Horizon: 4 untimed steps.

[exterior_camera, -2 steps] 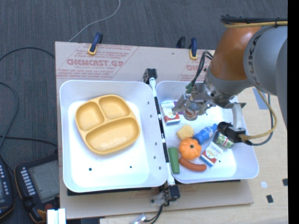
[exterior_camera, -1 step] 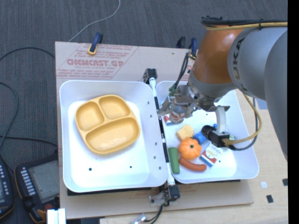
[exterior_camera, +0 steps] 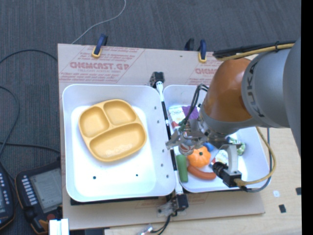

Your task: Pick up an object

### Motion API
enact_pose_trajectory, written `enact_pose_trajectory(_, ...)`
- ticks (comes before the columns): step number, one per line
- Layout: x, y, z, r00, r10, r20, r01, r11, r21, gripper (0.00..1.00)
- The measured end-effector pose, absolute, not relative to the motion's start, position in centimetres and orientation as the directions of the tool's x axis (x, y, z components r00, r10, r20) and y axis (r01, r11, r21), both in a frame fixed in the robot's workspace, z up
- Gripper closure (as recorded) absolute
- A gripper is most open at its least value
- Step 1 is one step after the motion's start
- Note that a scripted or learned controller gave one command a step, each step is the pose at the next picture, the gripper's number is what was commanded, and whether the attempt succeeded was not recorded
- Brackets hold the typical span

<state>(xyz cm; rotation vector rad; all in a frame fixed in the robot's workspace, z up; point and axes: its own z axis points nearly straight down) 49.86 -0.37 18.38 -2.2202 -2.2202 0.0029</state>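
My gripper (exterior_camera: 187, 142) hangs low over the near left part of the right bin (exterior_camera: 261, 168). Just below it lies an orange round toy fruit (exterior_camera: 199, 158) with a green stem. A green cucumber-like piece (exterior_camera: 182, 168) lies along the bin's left wall, and a red sausage-shaped piece (exterior_camera: 202, 174) sits in front of the orange fruit. The arm's orange band and wrist hide much of the bin's middle. I see nothing clearly held in the gripper.
The left bin (exterior_camera: 73, 180) holds a yellow divided plate (exterior_camera: 113, 129). In the right bin, a white packet (exterior_camera: 175, 114) and a purple item (exterior_camera: 191, 113) lie at the back, and a green-and-white item (exterior_camera: 235, 147) lies at the right. Clamps hold the bench's far edge.
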Motion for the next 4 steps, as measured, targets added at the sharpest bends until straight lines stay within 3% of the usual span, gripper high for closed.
enact_pose_trajectory(1, 53.2, 2.5, 28.9, -0.001, 1.0, -0.001, 1.0, 0.001, 0.002, 1.0)
enact_pose_trajectory(2, 48.3, 4.2, 19.2, -0.001, 1.0, 0.0, 1.0, 0.001, -0.003, 1.0)
enact_pose_trajectory(3, 51.6, 5.1, 29.0, 0.0, 1.0, -0.001, 1.0, 0.0, 0.002, 1.0)
enact_pose_trajectory(4, 48.3, 6.3, 18.4, -0.001, 1.0, -0.001, 1.0, 0.001, -0.003, 1.0)
